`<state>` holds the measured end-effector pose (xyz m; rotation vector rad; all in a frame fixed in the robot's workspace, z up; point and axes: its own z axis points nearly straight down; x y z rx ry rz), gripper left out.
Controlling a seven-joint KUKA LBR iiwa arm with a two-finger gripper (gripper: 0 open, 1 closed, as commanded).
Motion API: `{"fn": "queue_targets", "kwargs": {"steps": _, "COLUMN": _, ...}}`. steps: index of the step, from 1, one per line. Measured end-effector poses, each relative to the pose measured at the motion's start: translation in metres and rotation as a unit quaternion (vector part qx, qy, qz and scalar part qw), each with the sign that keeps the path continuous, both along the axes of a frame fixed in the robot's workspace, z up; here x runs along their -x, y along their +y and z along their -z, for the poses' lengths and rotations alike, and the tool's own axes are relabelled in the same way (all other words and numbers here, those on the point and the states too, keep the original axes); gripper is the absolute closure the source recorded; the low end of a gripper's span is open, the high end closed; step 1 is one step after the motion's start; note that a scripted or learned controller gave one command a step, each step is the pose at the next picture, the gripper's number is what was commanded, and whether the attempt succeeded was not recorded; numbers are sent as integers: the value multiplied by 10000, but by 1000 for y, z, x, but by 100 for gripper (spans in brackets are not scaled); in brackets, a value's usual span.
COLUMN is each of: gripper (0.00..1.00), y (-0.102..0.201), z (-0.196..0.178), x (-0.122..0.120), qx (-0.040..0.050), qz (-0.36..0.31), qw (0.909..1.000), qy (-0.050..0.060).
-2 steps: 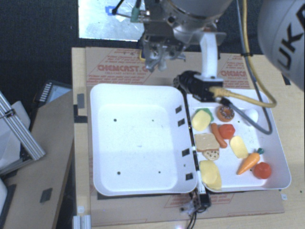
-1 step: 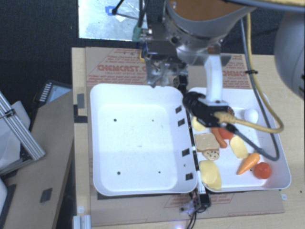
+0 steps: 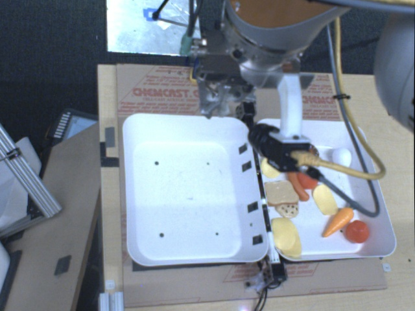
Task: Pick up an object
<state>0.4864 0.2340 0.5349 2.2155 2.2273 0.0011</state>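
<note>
While the arm (image 3: 285,18) is reaching in from the right, its gripper (image 3: 220,102) is hanging over the back rim of the left bin (image 3: 188,238), not over the food. How its jaws are standing cannot be told, and nothing is showing between them. All the toy food is lying in the right bin (image 3: 382,238): an egg (image 3: 341,156), a carrot (image 3: 338,221), a tomato (image 3: 356,230), a cracker (image 3: 281,194) and a yellow chip (image 3: 286,236). They are sitting close together, likely so the gripper is getting many things to try for. Nothing is looking picked yet.
</note>
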Motion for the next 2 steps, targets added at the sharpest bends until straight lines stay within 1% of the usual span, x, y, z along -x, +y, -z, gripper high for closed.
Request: {"fn": "queue_targets", "kwargs": {"steps": 2, "gripper": 100, "y": 0, "z": 0, "x": 0, "qx": 0, "qz": -1, "qw": 10000, "qy": 0}}
